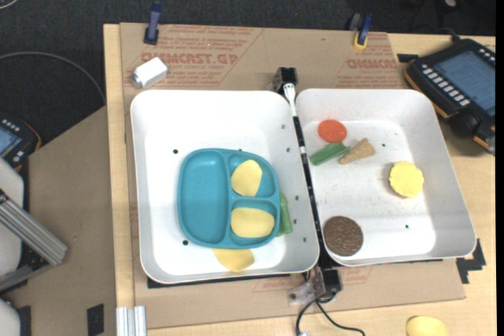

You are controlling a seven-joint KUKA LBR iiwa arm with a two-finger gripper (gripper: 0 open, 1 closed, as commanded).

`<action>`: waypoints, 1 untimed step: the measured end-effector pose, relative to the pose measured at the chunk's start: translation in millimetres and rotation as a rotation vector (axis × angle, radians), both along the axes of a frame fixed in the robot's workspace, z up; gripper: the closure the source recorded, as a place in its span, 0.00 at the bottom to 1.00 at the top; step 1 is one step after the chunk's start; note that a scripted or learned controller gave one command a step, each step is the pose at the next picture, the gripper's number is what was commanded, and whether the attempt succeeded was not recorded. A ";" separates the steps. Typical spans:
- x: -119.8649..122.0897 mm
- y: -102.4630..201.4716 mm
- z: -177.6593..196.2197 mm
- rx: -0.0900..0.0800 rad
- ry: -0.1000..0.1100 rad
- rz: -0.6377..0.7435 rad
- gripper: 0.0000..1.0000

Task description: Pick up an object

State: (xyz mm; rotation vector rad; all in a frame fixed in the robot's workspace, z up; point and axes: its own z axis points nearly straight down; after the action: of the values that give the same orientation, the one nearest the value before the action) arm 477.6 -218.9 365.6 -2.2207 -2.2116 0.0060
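Note:
The right bin (441,161) holds a red disc (331,130), a green strip (327,153), a tan wedge (357,153), a yellow round piece (406,179) and a brown cookie-like disc (343,235). In the left bin (157,138) a teal divided tray (203,197) carries two yellow pieces, one in the upper small compartment (246,178) and one in the lower (252,222). Another yellow piece (234,257) lies just below the tray, and a green sliver (284,216) lies at the tray's right side.
A handheld pendant (461,83) lies at the bench's right edge. A small white block (150,72) sits on the cardboard behind the left bin. Two clamps (153,21) (362,29) hold the board's far edge. A yellow object (425,326) lies at the bottom right.

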 end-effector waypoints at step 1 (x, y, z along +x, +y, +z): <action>31.5 -5.5 180.2 -0.013 -0.030 0.007 1.00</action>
State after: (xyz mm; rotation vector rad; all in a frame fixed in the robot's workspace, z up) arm 509.1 -224.4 545.8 -2.2349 -2.2407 -0.0129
